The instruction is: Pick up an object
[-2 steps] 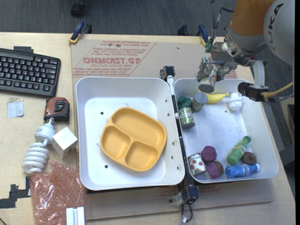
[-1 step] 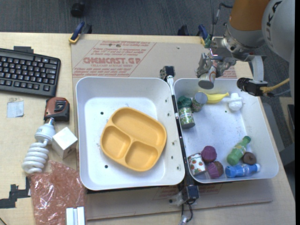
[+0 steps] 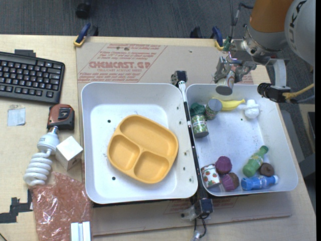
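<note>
Bench (image 3: 40, 44) bears cardboard sheet (image 3: 125, 62), keyboard (image 3: 30, 77), tape measure (image 3: 61, 117), bulb (image 3: 41, 159), white cube (image 3: 69, 152).

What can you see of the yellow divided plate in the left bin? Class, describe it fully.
The yellow divided plate looks like smooth, matte plastic with rounded corners and a raised rim. Ridges split it into three compartments: one long one along its upper side and two smaller ones below. Nothing lies in them. It rests flat, right side up, turned at an angle, near the middle of the left white bin, on the bin floor. Its right corner comes close to the bin's right wall; whether they touch is unclear.
</note>
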`<state>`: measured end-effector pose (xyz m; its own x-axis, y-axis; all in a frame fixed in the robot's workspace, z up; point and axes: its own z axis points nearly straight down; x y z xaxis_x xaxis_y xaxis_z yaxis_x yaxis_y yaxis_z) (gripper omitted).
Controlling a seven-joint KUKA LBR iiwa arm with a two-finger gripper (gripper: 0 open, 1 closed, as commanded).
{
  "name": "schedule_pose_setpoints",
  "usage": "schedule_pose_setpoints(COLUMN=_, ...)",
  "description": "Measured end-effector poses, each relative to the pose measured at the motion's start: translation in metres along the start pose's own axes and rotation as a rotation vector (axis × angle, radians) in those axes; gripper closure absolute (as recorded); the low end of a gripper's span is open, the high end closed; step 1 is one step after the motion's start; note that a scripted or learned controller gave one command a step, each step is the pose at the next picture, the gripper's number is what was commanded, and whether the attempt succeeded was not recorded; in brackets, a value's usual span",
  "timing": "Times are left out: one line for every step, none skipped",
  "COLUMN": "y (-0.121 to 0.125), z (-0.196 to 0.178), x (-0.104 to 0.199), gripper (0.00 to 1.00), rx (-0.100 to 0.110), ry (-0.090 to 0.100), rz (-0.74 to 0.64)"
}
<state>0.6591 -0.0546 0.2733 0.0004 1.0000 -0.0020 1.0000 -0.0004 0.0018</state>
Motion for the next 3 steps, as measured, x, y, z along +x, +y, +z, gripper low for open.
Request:
schedule_pose_setpoints(y=0.000, z=0.004, x=0.037, gripper=1.00, rx=0.001, ry=0.001, rz=-0.003)
schedule_pose_setpoints(y=-0.039, z=-0.004, x=0.013, gripper=1.00, rx=0.002, ry=0.001, rz=0.001)
schedule_pose_setpoints(y=-0.037, z=-0.005, x=0.011, gripper=1.00, rx=0.000, ry=0.001, rz=0.001)
